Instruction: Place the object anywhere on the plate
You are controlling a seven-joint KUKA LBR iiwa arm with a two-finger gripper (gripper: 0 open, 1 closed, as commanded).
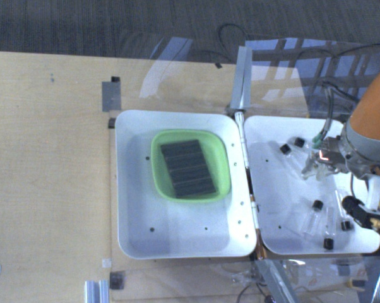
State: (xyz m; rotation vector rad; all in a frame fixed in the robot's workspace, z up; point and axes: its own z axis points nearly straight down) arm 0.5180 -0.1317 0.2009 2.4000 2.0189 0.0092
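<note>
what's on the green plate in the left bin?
A dark ribbed rectangular block lies flat on the green plate, tilted slightly. Whatever is beneath the block is covered. The plate sits in the left bin.

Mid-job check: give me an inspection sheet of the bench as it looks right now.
Surface: wooden bench bearing left bin and right bin, side by side.
Job's things: green plate in left bin, dark ribbed block lying on it.
Clutter: small clear vials with black caps scattered in right bin.
Grippers: tool over right bin; finger state unclear.
Cables: black cable looped behind the bins.
Surroundings: dark carpet beyond the bench.
</note>
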